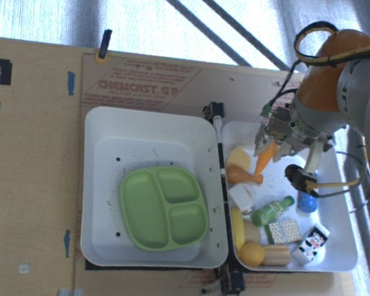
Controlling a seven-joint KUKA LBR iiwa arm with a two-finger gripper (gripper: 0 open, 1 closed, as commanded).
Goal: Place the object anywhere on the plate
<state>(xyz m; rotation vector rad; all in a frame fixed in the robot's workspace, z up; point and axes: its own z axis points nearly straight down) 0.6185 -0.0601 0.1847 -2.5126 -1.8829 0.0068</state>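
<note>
A green plate (pixel 164 207) with three compartments lies in the left bin (pixel 98 168). My gripper (pixel 270 150) hangs over the far left part of the right bin (pixel 342 244). It is shut on an orange carrot-shaped piece (pixel 264 159), which points down between the fingers, just above the bin's contents. The plate sits well to the lower left of the gripper, across the wall between the bins.
The right bin holds several toy foods: a yellow wedge (pixel 238 159), an orange-brown piece (pixel 239 175), a white block (pixel 242 197), a green bottle (pixel 271 211), a banana (pixel 237 227), a lemon (pixel 251 253) and a cow-print carton (pixel 311 244).
</note>
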